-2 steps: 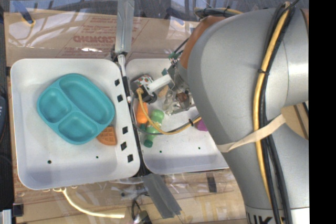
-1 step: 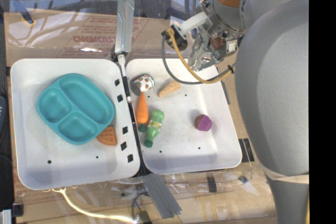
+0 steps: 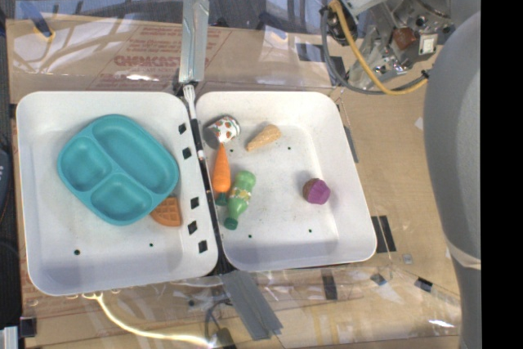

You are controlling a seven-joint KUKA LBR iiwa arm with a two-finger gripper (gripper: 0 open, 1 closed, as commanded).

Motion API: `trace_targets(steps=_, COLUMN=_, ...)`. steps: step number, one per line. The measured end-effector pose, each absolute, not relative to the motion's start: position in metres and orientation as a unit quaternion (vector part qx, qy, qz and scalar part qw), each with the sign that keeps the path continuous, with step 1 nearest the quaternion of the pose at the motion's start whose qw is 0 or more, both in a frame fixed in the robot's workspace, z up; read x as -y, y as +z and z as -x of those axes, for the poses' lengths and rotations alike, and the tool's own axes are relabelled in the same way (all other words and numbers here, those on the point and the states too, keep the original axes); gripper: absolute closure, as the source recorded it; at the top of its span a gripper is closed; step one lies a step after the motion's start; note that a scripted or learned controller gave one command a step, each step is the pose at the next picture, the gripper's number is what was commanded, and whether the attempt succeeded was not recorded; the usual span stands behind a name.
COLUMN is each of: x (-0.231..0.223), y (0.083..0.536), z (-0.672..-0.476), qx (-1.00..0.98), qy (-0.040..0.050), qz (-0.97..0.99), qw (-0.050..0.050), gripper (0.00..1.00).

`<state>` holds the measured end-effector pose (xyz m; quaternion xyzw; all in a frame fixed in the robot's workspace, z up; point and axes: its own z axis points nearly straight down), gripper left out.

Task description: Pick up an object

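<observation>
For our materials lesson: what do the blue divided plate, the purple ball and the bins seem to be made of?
Blue divided plate: probably moulded plastic, smooth, one even colour, with a soft sheen. Purple ball: looks like matte plastic or rubber; too small to tell. Bins: likely thin white plastic, with rounded, formed rims.

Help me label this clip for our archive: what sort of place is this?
Probably a robot lab test bench, not a kitchen. Two white bins sit taped on cardboard, holding toy food like a carrot and a teal divided plate, with a cabled robot hand above.
</observation>
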<state>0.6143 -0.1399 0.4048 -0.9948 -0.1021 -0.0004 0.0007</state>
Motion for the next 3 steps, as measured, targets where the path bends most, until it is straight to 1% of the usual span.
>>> trace_targets(steps=1, x=0.212, y=0.494, z=-0.599, qx=0.19, qy=-0.0012, qz=0.982, qw=0.0, gripper=1.0)
trace_targets(steps=2, x=0.21, y=0.388, z=-0.547, qx=0.126, qy=0.0043, qz=0.992, qw=0.002, gripper=1.0)
trace_targets(steps=3, x=0.21, y=0.366, z=-0.488, qx=0.109, qy=0.0021, qz=0.994, qw=0.001, gripper=1.0)
